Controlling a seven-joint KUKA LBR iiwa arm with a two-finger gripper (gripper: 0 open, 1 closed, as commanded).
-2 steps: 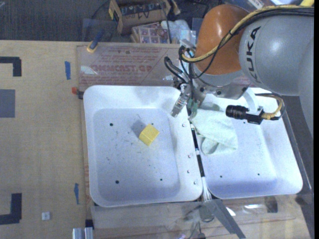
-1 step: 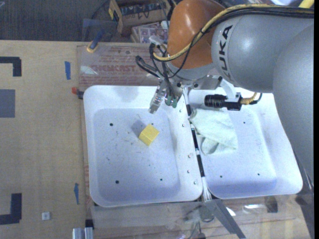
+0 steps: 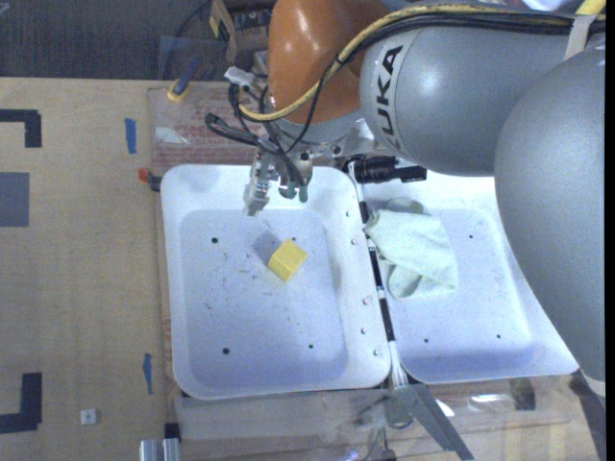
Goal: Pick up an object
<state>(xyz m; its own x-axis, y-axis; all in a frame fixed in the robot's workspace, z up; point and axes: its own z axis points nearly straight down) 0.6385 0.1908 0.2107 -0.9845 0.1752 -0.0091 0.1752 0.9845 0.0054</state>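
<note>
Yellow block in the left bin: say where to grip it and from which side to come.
Grip the yellow block across two opposite flat faces, coming straight down from above. It lies alone on the left bin floor, turned diagonal to the walls, so the gripper would likely need rotating to match its faces.

We see a pale wooden bench top point(image 3: 77, 286) spreading away to the left, marked with black corner brackets point(image 3: 24, 128) and short strips of blue tape point(image 3: 131, 135). Along the top edge lies dark grey carpet point(image 3: 96, 17). Up there sits a cardboard box point(image 3: 240, 17) amid cables. Bright light falls across the right side.
</note>
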